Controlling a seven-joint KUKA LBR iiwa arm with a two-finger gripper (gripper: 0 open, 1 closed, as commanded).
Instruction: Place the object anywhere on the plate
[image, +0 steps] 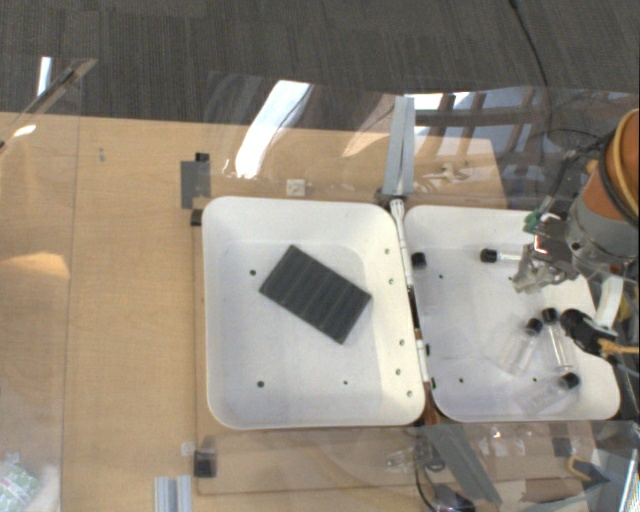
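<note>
Two shallow white bins sit side by side on a pale wooden bench. The left bin, at frame centre, holds one dark ribbed rectangular plate, lying askew. The right bin holds about three clear vials with black caps, clustered at lower right. The gripper hovers over the right bin's upper right; its finger state cannot be told. Grey carpet spans the frame's top.
</note>
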